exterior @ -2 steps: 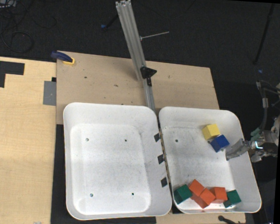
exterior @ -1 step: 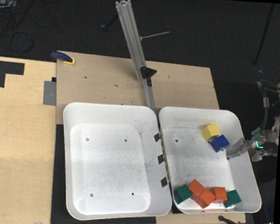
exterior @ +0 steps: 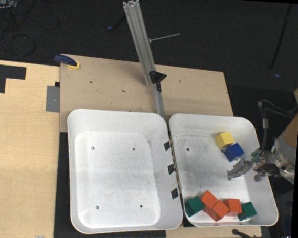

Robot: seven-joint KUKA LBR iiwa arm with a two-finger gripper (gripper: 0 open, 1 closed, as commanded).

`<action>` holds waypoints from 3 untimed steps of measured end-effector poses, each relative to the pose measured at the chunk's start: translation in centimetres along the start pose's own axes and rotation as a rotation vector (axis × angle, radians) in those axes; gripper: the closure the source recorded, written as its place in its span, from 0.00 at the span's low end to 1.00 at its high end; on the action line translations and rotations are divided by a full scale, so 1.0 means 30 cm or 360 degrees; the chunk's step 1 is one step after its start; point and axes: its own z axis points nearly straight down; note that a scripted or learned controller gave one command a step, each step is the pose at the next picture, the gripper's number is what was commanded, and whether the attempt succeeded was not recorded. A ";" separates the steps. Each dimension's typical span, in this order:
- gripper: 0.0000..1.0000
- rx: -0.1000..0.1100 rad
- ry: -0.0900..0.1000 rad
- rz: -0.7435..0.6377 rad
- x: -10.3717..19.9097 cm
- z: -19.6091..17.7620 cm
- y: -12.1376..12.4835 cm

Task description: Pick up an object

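The right bin holds several small blocks. A yellow block and a blue block touch each other near its far right. Along its near edge lie a green block, orange blocks and a second green block. My gripper reaches in over the bin's right rim, just below and to the right of the blue block. Its fingers are spread open with nothing between them.
The left bin sits beside the right one, with black clips along the shared edge. A slanted metal rail rises behind the bins. A blue and yellow clamp lies at the bench's far left corner.
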 end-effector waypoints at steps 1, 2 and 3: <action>0.00 -0.0001 -0.0001 0.0002 -0.020 0.154 0.001; 0.00 0.0001 0.0001 0.0002 -0.017 0.365 0.012; 1.00 -0.0007 -0.0002 0.0013 -0.025 0.321 0.015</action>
